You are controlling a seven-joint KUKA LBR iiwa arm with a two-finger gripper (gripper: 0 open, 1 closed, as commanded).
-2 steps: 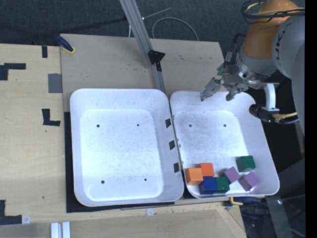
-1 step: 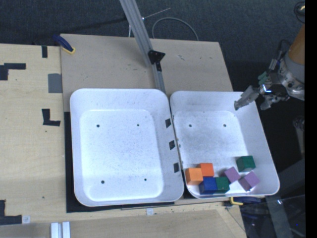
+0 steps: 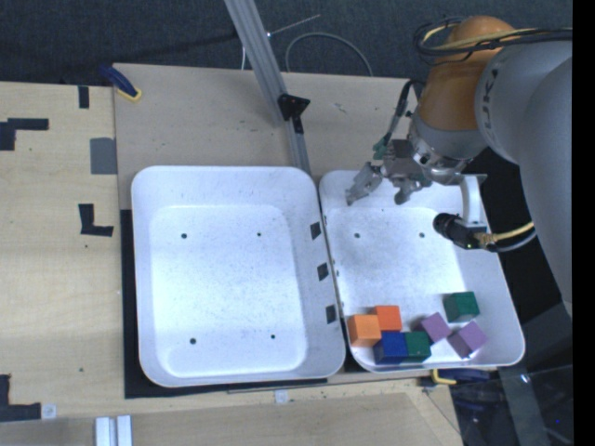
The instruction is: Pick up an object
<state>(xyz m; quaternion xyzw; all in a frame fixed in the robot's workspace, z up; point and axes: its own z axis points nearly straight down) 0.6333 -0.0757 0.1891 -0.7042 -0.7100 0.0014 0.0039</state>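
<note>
My gripper [image 3: 383, 190] hangs over the far edge of the right bin [image 3: 400, 249], fingers spread apart with nothing between them. Along the bin's near edge lies a cluster of small blocks: two orange blocks [image 3: 366, 328] [image 3: 388, 317], a blue block [image 3: 393, 345], a green block [image 3: 417, 345], two purple blocks [image 3: 434, 325] [image 3: 467, 338] and a dark green block [image 3: 460, 305]. The gripper stands well away from them, toward the far side.
The left bin [image 3: 228, 277] sits beside the right one. A slanted metal pole [image 3: 265, 59] runs down to the bins' far junction. A black cable fitting [image 3: 453, 227] hangs over the right bin's right side.
</note>
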